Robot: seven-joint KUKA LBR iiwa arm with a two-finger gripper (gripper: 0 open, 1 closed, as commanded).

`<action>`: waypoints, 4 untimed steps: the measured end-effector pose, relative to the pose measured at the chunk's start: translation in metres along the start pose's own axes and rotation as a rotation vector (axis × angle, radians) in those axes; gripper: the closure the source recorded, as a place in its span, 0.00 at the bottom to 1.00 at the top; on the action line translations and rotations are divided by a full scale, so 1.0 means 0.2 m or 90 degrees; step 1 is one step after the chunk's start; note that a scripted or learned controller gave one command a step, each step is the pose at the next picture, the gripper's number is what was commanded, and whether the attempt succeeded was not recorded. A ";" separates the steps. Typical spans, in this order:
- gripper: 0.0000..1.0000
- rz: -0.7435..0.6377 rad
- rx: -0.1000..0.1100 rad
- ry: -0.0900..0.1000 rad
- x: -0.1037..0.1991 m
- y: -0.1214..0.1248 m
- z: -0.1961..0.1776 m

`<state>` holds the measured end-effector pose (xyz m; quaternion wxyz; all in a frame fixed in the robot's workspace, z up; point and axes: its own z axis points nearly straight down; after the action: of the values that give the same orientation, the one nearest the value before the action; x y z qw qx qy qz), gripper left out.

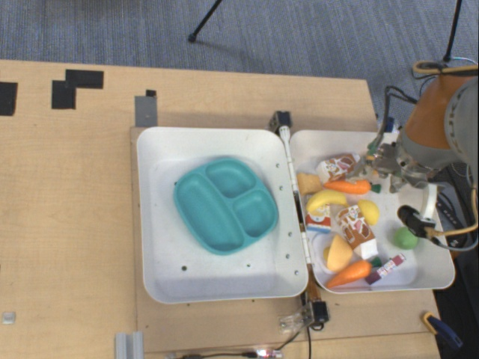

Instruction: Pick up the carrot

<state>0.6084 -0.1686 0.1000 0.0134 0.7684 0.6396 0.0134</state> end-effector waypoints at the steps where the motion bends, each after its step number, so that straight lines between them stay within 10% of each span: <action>1: 0.00 0.109 0.023 -0.004 -0.10 0.02 0.08; 4: 0.00 0.296 0.018 -0.007 0.04 -0.62 0.05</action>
<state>0.4889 -0.1385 0.0861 0.0025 0.8954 0.4453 0.0028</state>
